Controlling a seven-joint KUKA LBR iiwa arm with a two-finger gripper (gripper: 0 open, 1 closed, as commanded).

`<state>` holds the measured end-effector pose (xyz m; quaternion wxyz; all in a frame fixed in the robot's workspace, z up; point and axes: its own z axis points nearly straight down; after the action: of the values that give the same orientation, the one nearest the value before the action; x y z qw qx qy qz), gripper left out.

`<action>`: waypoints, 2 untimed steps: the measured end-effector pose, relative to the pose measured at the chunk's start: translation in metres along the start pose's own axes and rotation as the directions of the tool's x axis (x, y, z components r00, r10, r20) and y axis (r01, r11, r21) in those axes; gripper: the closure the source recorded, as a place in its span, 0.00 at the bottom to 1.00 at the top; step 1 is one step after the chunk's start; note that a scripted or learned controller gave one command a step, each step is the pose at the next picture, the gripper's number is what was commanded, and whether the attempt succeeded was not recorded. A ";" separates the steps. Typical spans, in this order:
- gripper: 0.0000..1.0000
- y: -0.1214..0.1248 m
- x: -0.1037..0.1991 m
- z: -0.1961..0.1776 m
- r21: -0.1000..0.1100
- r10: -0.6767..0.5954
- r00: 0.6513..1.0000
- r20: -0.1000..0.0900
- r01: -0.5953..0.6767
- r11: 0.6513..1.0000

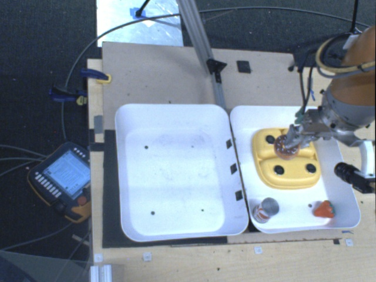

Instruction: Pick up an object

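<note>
In the right bin [247, 122] lies a yellow plastic block [288, 170] with dark round spots on top. On its upper part rests a small brown round object [286, 150]. My gripper [292, 138] is directly over that brown object, at or just above it, and partly hides it. A small silver can [266, 209] stands in the bin's front left corner. At the front right lies a red and orange toy [324, 209].
The left bin [126, 157] sits beside the right one, sharing a raised middle rim. A metal pole [197, 28] slants in from the top. A black fitting [352, 176] on the arm overhangs the right bin's right rim. A teach pendant [61, 178] lies off the bench at left.
</note>
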<state>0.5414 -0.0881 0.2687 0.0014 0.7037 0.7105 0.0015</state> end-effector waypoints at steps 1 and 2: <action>1.00 0.017 0.040 0.016 0.002 0.003 1.000 0.000 -0.003 1.000; 1.00 0.039 0.090 0.013 0.000 0.000 1.000 -0.001 0.000 1.000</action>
<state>0.5793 0.0025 0.2561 0.0009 0.7038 0.7104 0.0017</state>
